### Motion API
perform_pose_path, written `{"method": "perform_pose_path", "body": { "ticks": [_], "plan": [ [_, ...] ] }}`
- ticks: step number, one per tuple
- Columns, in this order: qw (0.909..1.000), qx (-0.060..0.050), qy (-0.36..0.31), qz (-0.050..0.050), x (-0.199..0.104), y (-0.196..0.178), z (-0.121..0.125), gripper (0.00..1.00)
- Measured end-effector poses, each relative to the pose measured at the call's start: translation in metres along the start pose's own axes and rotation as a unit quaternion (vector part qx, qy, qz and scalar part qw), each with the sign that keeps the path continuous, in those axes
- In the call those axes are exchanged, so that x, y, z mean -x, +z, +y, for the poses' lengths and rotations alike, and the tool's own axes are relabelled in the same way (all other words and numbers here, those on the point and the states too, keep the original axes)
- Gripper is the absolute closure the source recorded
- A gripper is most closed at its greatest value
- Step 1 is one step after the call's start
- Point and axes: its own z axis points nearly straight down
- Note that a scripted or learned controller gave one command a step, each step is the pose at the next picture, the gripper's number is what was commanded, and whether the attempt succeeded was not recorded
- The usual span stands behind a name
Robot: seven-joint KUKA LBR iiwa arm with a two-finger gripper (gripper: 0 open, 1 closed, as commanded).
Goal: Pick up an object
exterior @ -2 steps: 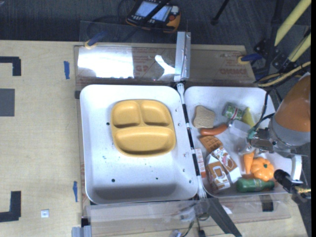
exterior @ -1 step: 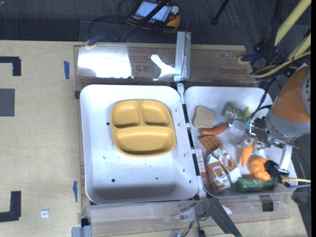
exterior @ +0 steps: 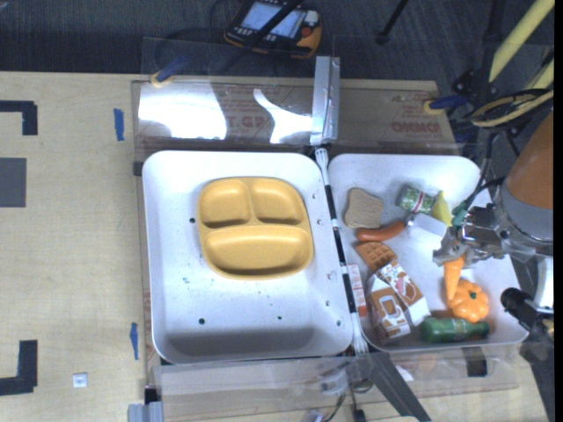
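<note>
My gripper (exterior: 454, 251) hangs low over the right side of the right bin (exterior: 387, 167), with the arm coming in from the right. Directly under its tip lies an orange carrot (exterior: 451, 277), its upper end touching or hidden by the gripper. An orange pumpkin-like toy (exterior: 470, 301) sits just below the carrot, and a green cucumber (exterior: 453, 329) lies along the bin's front wall. Left of the gripper are a red sausage (exterior: 382, 232), a bread slice (exterior: 363, 207), a waffle piece (exterior: 376, 254), a brown and white carton (exterior: 392, 301) and a green can (exterior: 416, 200).
The left bin (exterior: 167, 262) holds a yellow divided plate (exterior: 255, 227). A metal divider (exterior: 332, 227) runs between the two bins. A clear panel stands behind them, and cables and a handheld device lie on the floor beyond.
</note>
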Motion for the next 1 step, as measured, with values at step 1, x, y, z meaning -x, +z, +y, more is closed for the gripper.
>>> {"method": "perform_pose_path", "body": {
  "ticks": [1],
  "plan": [
    [1.0, 0.0, 0.0, 0.0, 0.0, -0.0001, 0.0, 0.0]
  ]
}}
